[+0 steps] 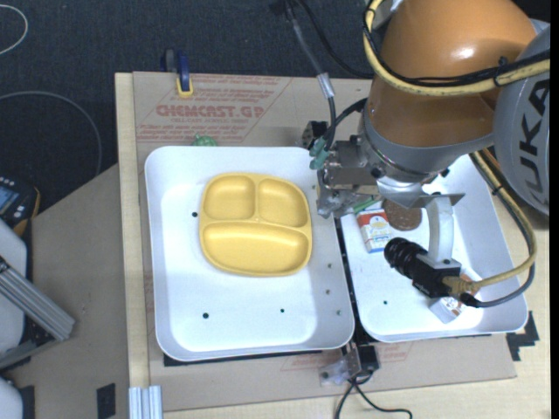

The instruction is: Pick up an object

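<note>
A yellow three-compartment plate (256, 223) lies flat in the left bin (175, 321); a small red-and-white carton (376, 231) lies in the right bin (489, 312).

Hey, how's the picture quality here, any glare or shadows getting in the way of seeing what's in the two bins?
Camera view: sharp overall; a bright highlight sits on the arm's orange band; the left bin is evenly lit, its yellow divided plate throwing only a soft shadow; the arm blocks and shades much of the right bin, so the small red and white item under the wrist is hard to read.
</note>
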Tool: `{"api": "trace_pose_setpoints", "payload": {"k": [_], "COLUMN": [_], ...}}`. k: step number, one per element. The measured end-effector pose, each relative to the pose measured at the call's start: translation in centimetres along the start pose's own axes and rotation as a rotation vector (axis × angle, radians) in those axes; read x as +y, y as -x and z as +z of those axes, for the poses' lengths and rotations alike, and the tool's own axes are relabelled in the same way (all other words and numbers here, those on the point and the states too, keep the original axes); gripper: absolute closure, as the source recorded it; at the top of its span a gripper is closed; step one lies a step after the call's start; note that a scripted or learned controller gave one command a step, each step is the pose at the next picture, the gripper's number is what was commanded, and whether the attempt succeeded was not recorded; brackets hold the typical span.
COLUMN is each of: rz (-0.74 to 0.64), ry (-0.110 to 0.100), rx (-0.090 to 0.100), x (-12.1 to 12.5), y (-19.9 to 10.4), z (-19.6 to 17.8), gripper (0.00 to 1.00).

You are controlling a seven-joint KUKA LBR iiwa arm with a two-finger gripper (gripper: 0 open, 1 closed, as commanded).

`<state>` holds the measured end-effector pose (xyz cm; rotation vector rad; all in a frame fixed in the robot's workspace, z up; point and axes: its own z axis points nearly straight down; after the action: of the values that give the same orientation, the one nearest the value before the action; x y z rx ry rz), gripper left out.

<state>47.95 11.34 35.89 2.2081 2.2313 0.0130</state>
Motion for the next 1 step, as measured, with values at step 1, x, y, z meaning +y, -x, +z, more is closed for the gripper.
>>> {"api": "trace_pose_setpoints", "payload": {"k": [1], "rz": [0.017], "ry": [0.007], "rx": [-0.004], "x": [0.08], "y": [6.86], "z": [-9.95], "gripper": [1.00]}}
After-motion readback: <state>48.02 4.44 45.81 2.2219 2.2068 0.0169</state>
